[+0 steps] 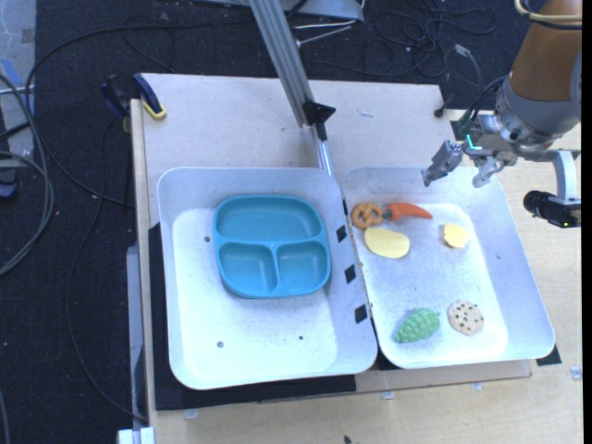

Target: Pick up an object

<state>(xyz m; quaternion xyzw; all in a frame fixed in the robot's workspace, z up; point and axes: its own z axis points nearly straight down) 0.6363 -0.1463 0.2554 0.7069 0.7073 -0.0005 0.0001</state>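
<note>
Jaws: my gripper hangs over the far edge of the right bin, fingers spread apart, nothing between them.
Nearest object: a small yellow piece lies on the bin floor just below me, flat, rounded, apart from the rest.
Carrot: an orange carrot lies on its side, touching a brown pretzel.
Beside them: a pale yellow oval piece just under the pretzel.
Near edge: green grape bunch and chocolate-chip cookie, side by side.
Left bin: holds a blue divided tray.
Obstruction: a metal pole slants over the bench.
</note>
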